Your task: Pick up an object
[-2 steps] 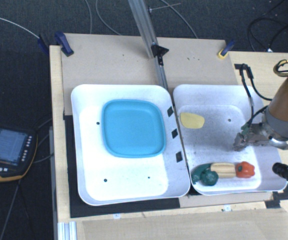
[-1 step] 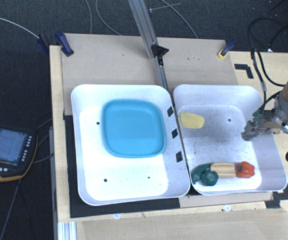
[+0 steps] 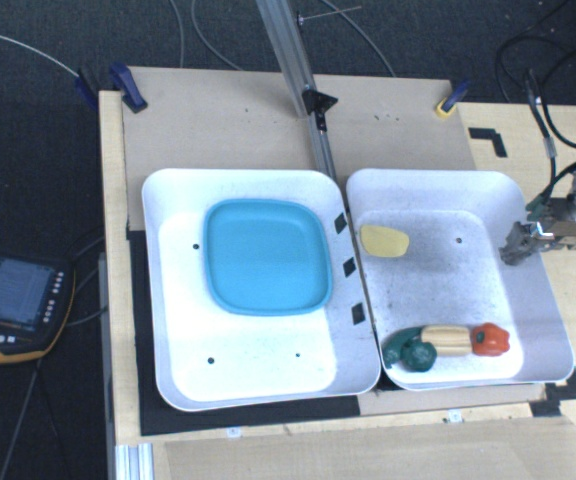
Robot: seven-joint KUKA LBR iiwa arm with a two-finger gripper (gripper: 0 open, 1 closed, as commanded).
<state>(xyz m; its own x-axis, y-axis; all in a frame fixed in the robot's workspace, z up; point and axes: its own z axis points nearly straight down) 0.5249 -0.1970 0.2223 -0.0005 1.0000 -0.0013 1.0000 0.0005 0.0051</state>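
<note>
Taking the square blue plastic plate (image 3: 268, 256) as the landmark, it lies flat in the left white bin (image 3: 168, 268). Right of it, in the right white bin (image 3: 528, 298), a pale yellow soft lump (image 3: 384, 241) sits near the dividing edge. Lower right of the plate, a green, tan and red toy cluster (image 3: 446, 343) hugs the near wall. Far right of the plate, the grey gripper (image 3: 528, 240) hovers over the bin's rim, well apart from everything; whether its jaws are spread I cannot tell. Likely risks: descending onto the rim, or a glancing grasp on wall-hugging toys.
</note>
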